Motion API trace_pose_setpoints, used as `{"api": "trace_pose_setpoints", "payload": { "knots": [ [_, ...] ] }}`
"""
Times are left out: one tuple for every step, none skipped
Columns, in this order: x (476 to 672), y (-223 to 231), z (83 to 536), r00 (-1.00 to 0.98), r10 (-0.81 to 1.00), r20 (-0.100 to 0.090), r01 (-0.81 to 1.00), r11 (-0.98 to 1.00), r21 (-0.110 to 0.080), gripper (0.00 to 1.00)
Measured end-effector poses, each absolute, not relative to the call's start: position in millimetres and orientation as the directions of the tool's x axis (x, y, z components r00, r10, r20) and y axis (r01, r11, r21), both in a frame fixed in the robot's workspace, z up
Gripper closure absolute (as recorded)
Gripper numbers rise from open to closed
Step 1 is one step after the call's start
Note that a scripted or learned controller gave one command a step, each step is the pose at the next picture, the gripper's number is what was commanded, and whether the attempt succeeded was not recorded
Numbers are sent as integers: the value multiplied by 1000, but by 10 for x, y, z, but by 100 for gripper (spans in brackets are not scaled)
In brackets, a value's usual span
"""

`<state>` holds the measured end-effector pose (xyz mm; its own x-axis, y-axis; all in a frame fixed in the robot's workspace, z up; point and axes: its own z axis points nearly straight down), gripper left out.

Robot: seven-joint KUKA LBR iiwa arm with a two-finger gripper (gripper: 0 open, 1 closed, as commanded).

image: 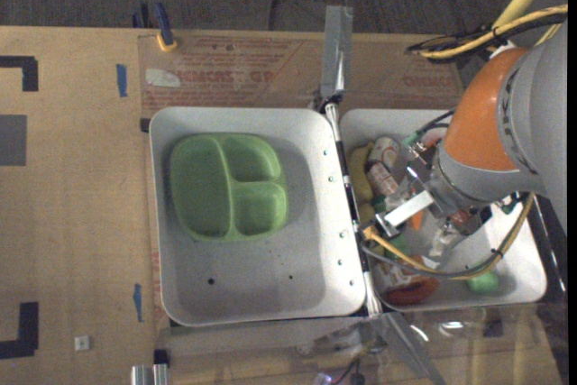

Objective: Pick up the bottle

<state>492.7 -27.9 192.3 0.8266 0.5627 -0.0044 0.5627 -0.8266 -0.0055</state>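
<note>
The grey arm (541,95) enters from the right edge of the frame, its orange band (482,122) at centre right. Below the band the wrist angles down and leftward — the pincer (424,225) sits at lower right of the frame, cables looping around it.

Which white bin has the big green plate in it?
The left bin holds the green plate, which has three sections. The right bin holds a jumble of small things instead, and the arm is reaching into it.
</note>
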Motion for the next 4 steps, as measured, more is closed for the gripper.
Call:
{"api": "trace_pose_setpoints", "payload": {
  "knots": [
    [4788,-794,1827,863,504,-5,504,-863,-6,0],
    [4790,682,1827,881,474,-4,474,-881,-3,0],
    [4788,-510,1884,800,600,-4,600,-800,-5,0],
    [4783,-1232,1376,815,579,-4,579,-815,-6,0]
  ]
}}
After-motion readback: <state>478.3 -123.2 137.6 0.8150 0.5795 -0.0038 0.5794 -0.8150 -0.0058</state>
